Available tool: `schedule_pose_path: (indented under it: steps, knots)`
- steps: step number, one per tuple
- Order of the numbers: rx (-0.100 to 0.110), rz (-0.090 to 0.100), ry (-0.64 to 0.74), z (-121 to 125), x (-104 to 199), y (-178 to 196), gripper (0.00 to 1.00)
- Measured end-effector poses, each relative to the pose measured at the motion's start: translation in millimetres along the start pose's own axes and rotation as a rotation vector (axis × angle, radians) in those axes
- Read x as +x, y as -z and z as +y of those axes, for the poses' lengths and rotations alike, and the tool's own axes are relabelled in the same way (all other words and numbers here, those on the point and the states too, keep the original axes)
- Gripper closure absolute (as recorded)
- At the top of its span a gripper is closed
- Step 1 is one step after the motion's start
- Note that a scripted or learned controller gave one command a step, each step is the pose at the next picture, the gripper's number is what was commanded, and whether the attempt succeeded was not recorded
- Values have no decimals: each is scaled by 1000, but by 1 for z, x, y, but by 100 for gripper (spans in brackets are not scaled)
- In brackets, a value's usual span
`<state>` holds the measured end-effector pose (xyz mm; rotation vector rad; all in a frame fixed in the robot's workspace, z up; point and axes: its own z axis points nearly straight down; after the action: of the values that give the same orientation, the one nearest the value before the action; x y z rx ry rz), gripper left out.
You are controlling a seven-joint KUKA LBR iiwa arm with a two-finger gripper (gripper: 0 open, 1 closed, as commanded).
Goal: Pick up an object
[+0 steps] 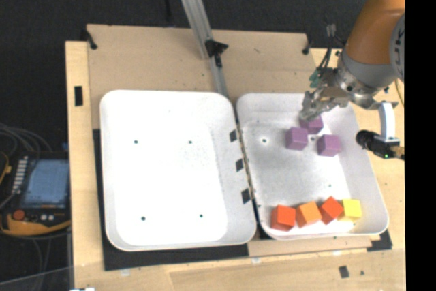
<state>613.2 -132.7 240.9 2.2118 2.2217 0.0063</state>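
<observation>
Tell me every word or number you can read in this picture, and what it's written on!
None can be read.
The blocks, the white bins and the arm show no writing.
The blue-screened device at the left is too blurred to read.

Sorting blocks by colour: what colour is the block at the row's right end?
Yellow, in the camera view.

**A robot test bench in a lab**

A plywood bench (170,58) on dark carpet bears two white bins (170,167), one with coloured blocks (315,212). A metal camera pole (194,10), loose cables (27,140) and a control handset (37,191) lie around it.
</observation>
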Motion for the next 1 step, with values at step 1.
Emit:
schedule_pose_path:
  steps: [1]
  knots:
    - [0,0,1,2,-2,52,100]
